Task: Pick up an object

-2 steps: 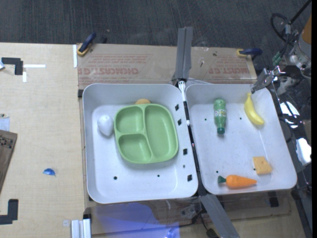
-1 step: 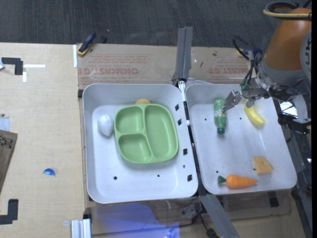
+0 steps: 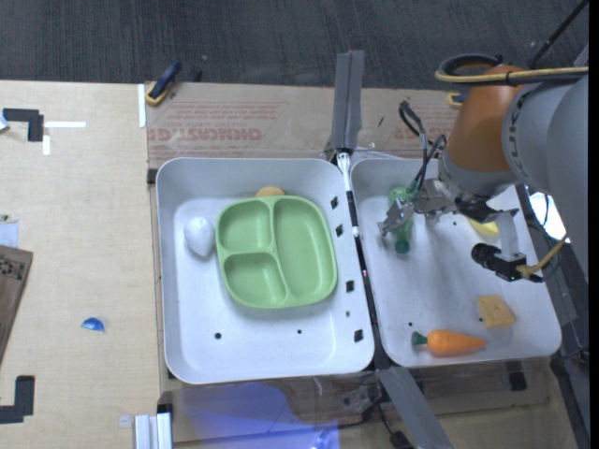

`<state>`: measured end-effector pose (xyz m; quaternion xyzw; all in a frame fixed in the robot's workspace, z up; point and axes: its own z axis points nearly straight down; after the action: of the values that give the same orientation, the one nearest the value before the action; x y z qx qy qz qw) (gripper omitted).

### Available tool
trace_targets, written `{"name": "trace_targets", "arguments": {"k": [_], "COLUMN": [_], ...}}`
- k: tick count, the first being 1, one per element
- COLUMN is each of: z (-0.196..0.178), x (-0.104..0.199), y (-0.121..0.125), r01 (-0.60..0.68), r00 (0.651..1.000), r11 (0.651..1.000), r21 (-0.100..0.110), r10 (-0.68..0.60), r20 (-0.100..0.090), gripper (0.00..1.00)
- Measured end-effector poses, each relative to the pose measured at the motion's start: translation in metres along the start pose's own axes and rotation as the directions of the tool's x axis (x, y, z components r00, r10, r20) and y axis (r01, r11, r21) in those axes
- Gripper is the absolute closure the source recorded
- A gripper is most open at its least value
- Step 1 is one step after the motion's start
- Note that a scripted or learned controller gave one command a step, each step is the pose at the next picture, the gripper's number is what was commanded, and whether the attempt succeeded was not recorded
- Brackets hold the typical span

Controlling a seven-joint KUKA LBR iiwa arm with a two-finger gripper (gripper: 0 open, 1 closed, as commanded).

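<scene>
While the arm [image 3: 505,129] reaches into your right bin [image 3: 524,340], its jaws sit beside a small green object [image 3: 401,241] near the bin's left wall; their state, cannot tell.

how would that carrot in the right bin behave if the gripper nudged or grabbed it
The carrot lies on its side near the front wall of the right bin, and its round, tapered body suggests it would probably roll, curving toward its narrow end, if nudged. Its smooth, glossy look hints at a toy, likely stiff and light. The taper may let it slip from the fingers.
</scene>
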<state>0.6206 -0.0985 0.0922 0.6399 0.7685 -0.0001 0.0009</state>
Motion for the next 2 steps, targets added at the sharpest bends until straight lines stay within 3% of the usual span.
{"name": "trace_targets", "arguments": {"k": [1,2], "z": [-0.009,0.003], "x": [-0.002,-0.01], "y": [0.0,0.015], "r01": [-0.005,0.111], "r00": [1.0,0.994], "r11": [1.0,0.993], "r21": [0.0,0.033], "r10": [0.005,-0.111], "r20": [0.001,-0.012], "gripper": [1.0,1.0]}}
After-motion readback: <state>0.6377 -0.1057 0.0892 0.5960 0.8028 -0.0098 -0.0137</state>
